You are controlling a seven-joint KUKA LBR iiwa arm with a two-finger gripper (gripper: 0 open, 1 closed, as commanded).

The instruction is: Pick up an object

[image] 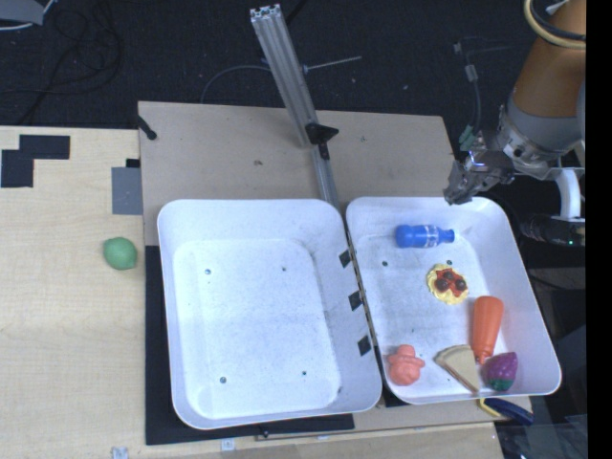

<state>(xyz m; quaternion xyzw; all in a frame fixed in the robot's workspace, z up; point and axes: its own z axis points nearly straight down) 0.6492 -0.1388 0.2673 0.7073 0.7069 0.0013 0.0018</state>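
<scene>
Right bin (521, 256), near edge: purple piece (501, 369), tan wedge (459, 361), pink figure (405, 364). Farther in: orange carrot (486, 325) upright-ish, yellow-and-red piece (448, 283), then blue bottle (423, 235) on its side near far wall. Gripper (461, 189) above far rim, clear of all objects, nothing visibly held; open or closed: cannot tell. Green ball (120, 253) on bench, left of left bin (182, 228).

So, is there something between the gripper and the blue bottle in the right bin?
Nothing visible is in the way. The gripper hangs over the far rim of the right bin, and the blue bottle lies just below it in the picture, with only bare bin floor between. The other toys lie nearer the camera.
</scene>
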